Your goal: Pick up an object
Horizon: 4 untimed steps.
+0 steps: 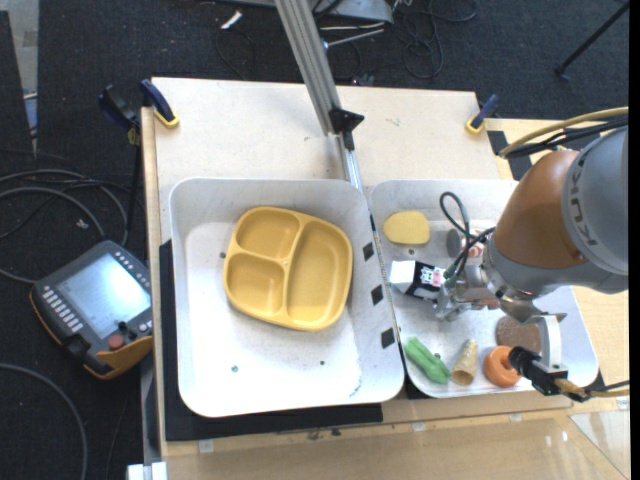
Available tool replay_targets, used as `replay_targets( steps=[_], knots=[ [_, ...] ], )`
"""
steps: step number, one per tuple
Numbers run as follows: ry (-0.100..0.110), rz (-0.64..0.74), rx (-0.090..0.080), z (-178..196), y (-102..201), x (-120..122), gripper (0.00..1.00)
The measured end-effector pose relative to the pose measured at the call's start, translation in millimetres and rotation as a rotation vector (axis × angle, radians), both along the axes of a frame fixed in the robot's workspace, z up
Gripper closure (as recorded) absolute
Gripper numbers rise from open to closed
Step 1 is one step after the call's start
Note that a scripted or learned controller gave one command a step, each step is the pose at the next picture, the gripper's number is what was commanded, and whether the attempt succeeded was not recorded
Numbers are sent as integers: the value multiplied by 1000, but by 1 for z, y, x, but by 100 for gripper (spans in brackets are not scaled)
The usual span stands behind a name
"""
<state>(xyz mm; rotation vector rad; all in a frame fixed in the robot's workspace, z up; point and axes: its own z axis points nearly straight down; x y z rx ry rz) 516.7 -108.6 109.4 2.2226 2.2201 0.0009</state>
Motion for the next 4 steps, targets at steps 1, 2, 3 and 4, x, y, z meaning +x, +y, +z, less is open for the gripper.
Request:
replay_targets(
  steps=[1, 2, 3, 4],
  knots=[
    [-4, 3, -1, 43, -3, 3, 100],
    [-4, 4, -1, 87, 0, -1, 100],
    [-6, 4, -2, 140, 0, 1, 100],
    [0, 10, 2, 146, 59, -4, 100]
  ],
)
